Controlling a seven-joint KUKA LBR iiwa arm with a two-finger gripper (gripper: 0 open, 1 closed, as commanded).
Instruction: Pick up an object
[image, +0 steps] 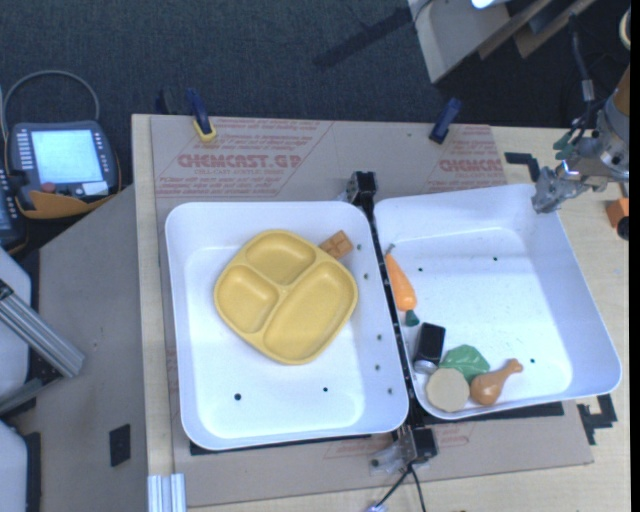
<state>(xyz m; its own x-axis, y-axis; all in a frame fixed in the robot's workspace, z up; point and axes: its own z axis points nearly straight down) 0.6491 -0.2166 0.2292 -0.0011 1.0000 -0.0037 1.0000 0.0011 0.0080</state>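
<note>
A: Where is the tool (549, 196)?

B: At about 2 o'clock in the view, over the far right corner of the right bin (560, 300), at the end of the grey arm (605, 140). Whether it is apart or together, I cannot tell; it is too small and dim. Nothing shows between its tips.

A: And the things to pick?

B: All lie toward 7 o'clock from the tool, well apart from it. An orange carrot (401, 284) lies along the right bin's left wall. Below it a small black block (431, 342). At the bin's near left corner, a round tan piece (448, 389), a green leafy piece (467, 359) touching it, and a brown drumstick (494, 381) just beside both.

A: The other bin?

B: The left bin (200, 380) holds a yellow 3-compartment plate (286, 296), with a small brown block (337, 244) touching its rim at 1 o'clock. Both bins sit on a cardboard sheet (300, 150) on the table (600, 240).
</note>
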